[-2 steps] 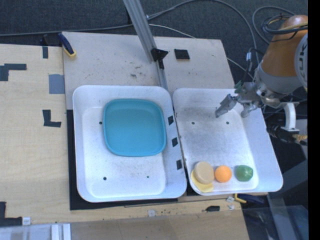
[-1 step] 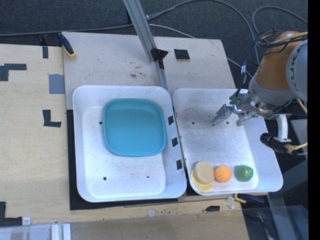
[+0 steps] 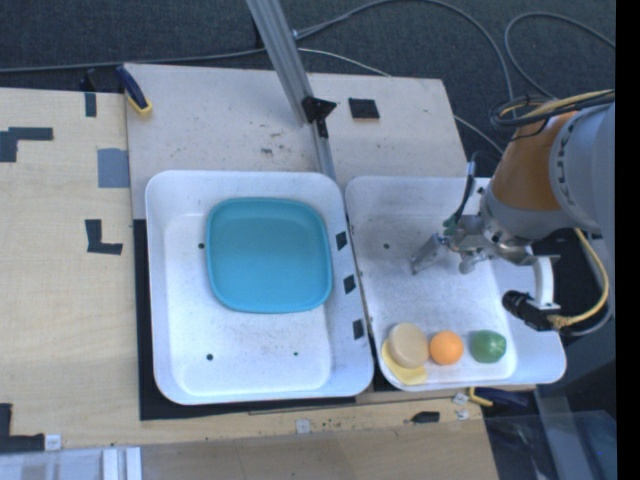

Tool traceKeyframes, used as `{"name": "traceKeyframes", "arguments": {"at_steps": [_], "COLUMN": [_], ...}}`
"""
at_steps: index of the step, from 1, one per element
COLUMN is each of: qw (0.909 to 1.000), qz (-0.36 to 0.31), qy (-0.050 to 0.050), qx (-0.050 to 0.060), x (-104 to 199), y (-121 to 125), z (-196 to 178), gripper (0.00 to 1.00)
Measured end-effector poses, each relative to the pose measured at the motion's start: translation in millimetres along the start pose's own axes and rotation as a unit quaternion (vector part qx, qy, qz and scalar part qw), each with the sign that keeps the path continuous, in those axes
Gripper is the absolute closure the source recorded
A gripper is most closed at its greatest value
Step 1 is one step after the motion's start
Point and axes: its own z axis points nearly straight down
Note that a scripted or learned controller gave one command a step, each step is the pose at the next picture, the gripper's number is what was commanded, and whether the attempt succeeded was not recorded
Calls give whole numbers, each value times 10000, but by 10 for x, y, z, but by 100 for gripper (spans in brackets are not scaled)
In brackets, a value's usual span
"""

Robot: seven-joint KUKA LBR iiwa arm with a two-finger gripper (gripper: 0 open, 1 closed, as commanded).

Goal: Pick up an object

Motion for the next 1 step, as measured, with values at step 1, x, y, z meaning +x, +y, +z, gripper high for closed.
{"name": "traceKeyframes", "arguments": {"at_steps": [1], "qw": [10000], "qz": [-6], "qy": [-4], "qx": [-27], "x": [3], "y": [16], "z": [-132], "gripper": [100]}}
